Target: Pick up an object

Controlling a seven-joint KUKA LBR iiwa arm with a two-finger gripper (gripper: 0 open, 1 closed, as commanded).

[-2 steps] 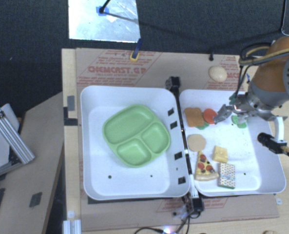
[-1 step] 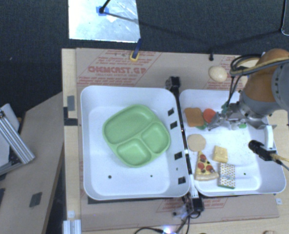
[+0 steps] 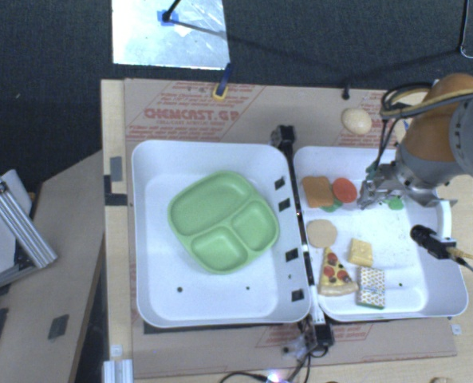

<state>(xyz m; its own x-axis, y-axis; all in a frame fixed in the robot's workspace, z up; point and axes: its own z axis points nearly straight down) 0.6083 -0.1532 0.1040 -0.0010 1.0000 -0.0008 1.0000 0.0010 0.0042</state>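
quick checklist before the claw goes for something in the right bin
1. Claw is over the right bin: ok.
2. Something between its fingers: cannot tell.
3. Targets close by: red round piece and green bit beside the claw: ok.
4. Pizza slice, yellow block and patterned packet lie apart from the claw: ok.
5. Green tray sits in the left bin, out of the way: ok.

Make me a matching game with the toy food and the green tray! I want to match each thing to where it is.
Things:
1. green tray
2. pizza slice
3. red tomato slice
4. egg

Places:
A. outside the bins, on the bench behind the right bin
B. front of the right bin
C. middle of the left bin
D. back of the right bin, close to the gripper

Pairs: 1-C, 2-B, 3-D, 4-A
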